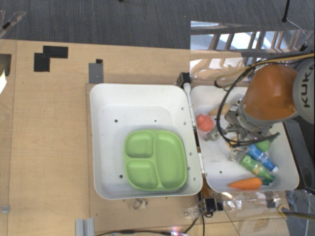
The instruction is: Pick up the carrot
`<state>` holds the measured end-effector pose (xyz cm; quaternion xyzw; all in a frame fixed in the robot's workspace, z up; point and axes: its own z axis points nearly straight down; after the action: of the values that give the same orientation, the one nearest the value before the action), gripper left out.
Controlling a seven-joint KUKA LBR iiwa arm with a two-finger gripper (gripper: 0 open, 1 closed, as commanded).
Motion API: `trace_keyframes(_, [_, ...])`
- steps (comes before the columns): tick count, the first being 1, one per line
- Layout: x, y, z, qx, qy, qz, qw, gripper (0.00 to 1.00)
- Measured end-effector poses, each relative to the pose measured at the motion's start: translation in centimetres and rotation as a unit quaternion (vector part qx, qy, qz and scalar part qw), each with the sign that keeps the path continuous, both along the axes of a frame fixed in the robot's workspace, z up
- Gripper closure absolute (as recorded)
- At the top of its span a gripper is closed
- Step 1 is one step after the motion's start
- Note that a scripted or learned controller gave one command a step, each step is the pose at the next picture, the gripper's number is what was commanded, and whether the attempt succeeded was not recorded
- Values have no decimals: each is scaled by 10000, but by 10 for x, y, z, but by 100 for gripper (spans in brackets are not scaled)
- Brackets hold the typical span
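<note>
The orange carrot (245, 183) lies flat near the front edge of the right bin (216, 178), pointing left. The arm's orange band (268, 93) and wrist hang over the middle of that bin. The gripper (239, 142) sits below the wrist, above and behind the carrot, apart from it. Cables and the wrist cover its fingers.
A blue and green bottle (258, 162) lies just behind the carrot. A red-pink object (204, 122) rests at the right bin's left side. The left bin (106, 132) holds a green divided plate (155, 159). Loose cables loop around the wrist.
</note>
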<state>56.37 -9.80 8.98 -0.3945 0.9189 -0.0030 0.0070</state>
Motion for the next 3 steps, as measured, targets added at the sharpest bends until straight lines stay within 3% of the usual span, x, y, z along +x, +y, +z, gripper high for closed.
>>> trace_keyframes(1, [19, 2, 0, -4, 13, 901, 9959, 0])
trace_keyframes(2, [95, -51, 85, -22, -38, 714, 9974, 0])
trace_keyframes(3, [51, -29, 5, -60, -54, 2050, 9787, 0])
